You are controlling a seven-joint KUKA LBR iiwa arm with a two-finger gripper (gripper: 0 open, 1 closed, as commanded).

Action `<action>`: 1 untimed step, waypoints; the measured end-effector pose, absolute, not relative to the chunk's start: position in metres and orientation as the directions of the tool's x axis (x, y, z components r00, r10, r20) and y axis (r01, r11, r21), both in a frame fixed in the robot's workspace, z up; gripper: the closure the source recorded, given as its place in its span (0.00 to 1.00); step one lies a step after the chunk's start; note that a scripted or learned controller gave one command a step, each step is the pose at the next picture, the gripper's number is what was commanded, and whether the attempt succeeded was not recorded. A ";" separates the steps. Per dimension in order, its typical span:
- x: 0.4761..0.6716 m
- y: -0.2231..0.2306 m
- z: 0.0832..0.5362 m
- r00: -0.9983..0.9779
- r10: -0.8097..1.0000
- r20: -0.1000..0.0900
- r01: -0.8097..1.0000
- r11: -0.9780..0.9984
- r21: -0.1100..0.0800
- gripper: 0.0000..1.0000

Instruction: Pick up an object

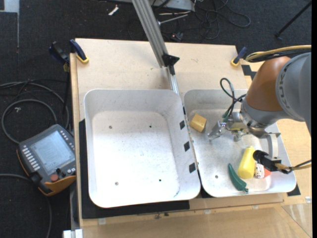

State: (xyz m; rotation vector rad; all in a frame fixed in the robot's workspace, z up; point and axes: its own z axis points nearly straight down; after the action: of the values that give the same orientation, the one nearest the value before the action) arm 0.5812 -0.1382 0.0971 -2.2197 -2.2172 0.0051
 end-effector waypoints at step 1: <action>0.583 -0.138 0.111 0.001 1.000 0.000 1.000 -0.001 0.002 1.00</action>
State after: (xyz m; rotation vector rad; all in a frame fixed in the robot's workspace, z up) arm 0.5829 -0.1384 0.1113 -2.2236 -2.2212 -0.0014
